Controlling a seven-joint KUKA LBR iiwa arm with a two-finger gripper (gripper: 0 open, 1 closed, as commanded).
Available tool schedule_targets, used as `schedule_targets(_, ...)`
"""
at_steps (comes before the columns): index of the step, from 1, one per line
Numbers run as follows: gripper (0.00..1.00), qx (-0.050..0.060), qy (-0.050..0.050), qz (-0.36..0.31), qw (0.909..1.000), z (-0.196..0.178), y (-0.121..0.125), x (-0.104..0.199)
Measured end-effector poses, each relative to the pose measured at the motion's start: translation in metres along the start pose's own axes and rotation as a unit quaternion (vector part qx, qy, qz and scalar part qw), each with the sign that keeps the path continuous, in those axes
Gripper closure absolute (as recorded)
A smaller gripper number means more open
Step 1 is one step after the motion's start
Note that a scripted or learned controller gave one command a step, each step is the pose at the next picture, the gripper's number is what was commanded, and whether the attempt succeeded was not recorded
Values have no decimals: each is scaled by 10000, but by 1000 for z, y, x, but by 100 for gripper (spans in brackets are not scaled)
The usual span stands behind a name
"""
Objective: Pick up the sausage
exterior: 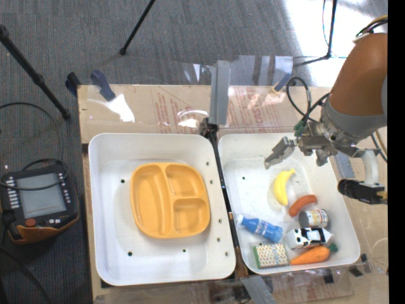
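The sausage (pixel 302 204) is a short red-orange piece lying in the right bin (pixel 247 170), just right of a yellow banana (pixel 282 185) and above a small can (pixel 314 218). My gripper (pixel 300 154) hangs over the back half of that bin, above the banana and up-left of the sausage. Its two grey fingers (pixel 277 153) are spread wide apart with nothing between them, so it is open.
The right bin also holds a blue bottle (pixel 261 228), a black-and-white cow toy (pixel 310 237), a carrot (pixel 310 255) and a small patterned box (pixel 271 255). A yellow divided plate (pixel 169 199) lies in the left bin (pixel 107 170). A teach pendant (pixel 38 198) sits off the bench's left.
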State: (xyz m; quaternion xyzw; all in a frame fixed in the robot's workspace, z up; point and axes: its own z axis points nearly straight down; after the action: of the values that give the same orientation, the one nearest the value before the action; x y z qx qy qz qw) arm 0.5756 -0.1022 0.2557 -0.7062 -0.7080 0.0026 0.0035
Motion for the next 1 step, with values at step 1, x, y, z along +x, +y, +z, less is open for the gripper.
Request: schedule_targets(1, 0, 5, 5, 480, 9988, 42, -25, 12)
